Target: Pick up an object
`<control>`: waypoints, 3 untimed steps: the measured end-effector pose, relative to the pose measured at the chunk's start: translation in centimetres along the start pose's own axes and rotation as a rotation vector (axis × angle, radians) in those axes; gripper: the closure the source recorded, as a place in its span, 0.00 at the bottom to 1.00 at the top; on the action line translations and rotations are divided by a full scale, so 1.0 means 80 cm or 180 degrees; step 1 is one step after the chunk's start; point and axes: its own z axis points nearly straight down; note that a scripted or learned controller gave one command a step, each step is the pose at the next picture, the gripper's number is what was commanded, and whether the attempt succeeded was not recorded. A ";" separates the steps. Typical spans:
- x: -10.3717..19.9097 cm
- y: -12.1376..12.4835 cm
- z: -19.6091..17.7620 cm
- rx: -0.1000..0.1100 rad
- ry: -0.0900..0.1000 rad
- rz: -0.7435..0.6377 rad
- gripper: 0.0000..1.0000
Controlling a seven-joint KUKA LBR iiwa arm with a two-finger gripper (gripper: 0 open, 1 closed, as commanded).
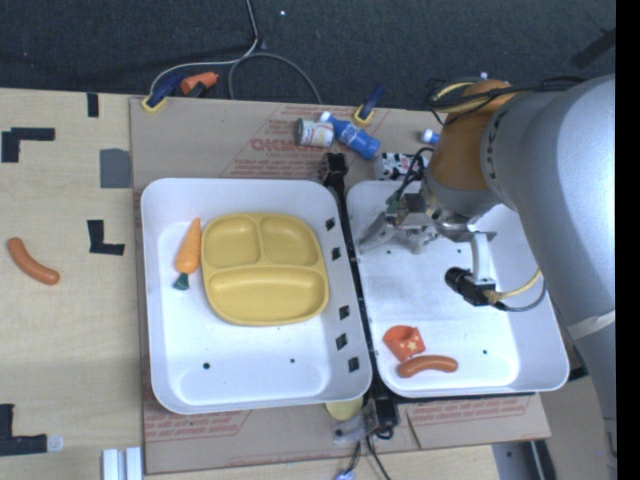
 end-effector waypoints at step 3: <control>-0.069 0.051 -0.152 -0.0024 -0.0007 0.0012 1.00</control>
